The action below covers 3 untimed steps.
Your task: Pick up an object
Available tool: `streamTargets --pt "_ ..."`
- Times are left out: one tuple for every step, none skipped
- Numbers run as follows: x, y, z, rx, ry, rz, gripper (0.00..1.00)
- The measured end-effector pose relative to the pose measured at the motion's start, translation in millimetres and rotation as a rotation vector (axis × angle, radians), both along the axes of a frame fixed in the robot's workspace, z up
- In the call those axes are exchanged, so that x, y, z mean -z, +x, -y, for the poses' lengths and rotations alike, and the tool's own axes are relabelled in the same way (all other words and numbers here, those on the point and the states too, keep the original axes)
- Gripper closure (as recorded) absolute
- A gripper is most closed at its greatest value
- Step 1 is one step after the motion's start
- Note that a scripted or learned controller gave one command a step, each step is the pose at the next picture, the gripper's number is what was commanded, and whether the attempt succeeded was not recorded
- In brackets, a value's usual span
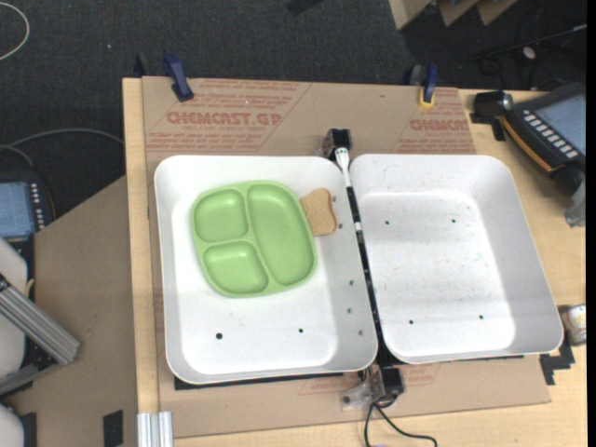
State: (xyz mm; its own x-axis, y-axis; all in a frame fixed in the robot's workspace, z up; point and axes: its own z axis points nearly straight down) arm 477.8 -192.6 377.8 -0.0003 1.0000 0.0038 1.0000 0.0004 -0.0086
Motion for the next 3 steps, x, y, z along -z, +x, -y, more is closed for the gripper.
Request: streamTargets --pt "21.7 0.9 32.9 0.004 -0.004 0.005 1.0" --pt "-87.8 39.6 31.4 -0.003 -0.011 0.024 1.0" --pt "3.4 9.5 5.3 0.001 0.0 -0.001 1.0"
